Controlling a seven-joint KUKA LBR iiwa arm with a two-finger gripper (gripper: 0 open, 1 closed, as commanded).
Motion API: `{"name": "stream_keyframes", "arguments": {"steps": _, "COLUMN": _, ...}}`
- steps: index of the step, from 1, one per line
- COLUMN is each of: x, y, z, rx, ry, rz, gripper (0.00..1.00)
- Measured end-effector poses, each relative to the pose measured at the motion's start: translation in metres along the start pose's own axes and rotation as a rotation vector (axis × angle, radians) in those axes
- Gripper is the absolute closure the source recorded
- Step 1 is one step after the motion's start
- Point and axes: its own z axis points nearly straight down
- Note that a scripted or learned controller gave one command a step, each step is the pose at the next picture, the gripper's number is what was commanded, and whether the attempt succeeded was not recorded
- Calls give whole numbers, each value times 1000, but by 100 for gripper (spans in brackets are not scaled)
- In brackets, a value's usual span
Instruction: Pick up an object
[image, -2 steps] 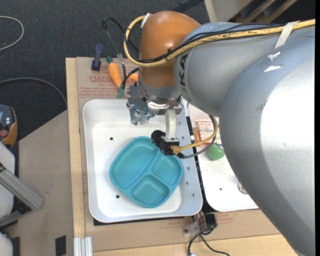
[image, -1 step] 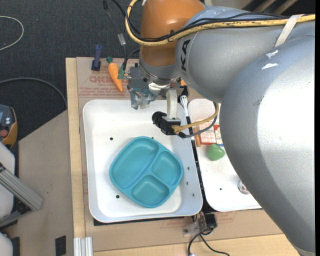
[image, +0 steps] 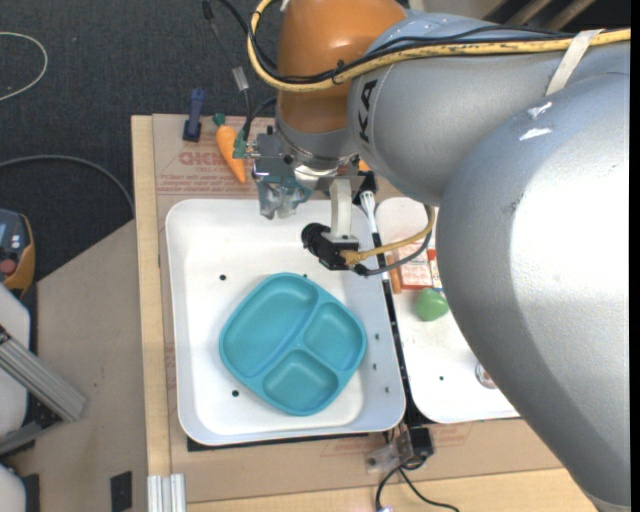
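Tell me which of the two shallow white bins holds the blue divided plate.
The left bin, under the gripper, holds the blue divided plate; the right bin holds a small green object.

Single fixed camera above bench, angled down, near, both bins (image: 190, 330) framed

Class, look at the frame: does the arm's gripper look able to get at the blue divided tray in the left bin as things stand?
Probably yes. The tray lies flat in the left bin with nothing on top of it, and the gripper hangs over the bin's far end with bare floor between. Its low, flat rim may be hard to grasp.
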Motion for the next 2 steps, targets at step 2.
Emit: {"name": "stream_keyframes", "arguments": {"steps": 2, "x": -51, "y": -136, "z": -96, "rx": 5, "ry": -1, "rz": 5, "gripper": 100}}
